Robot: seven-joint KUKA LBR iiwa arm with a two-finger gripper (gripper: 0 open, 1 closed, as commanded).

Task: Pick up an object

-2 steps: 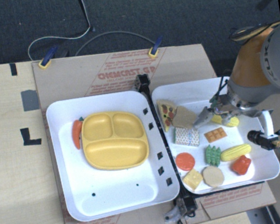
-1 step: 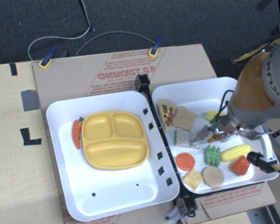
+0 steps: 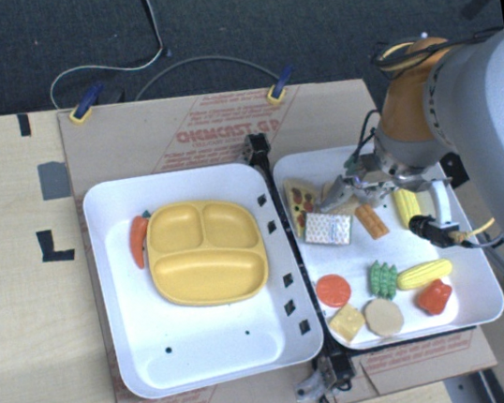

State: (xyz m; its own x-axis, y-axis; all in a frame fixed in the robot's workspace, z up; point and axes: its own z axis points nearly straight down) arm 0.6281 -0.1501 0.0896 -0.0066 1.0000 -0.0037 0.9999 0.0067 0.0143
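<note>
Two bins | carrot (image 3: 138, 241) half-hidden by yellow tray (image 3: 207, 251) | gripper (image 3: 343, 191) blurred

Two white bins (image 3: 125, 358), one yellow plate (image 3: 207, 251), two corn cobs (image 3: 422, 273).

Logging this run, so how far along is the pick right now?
Nothing looks picked yet. The tool is down in the right bin, among the toy food near the silver packet and pizza slice. Whether it grips anything can't be seen. Securing an item and lifting it remain.
</note>
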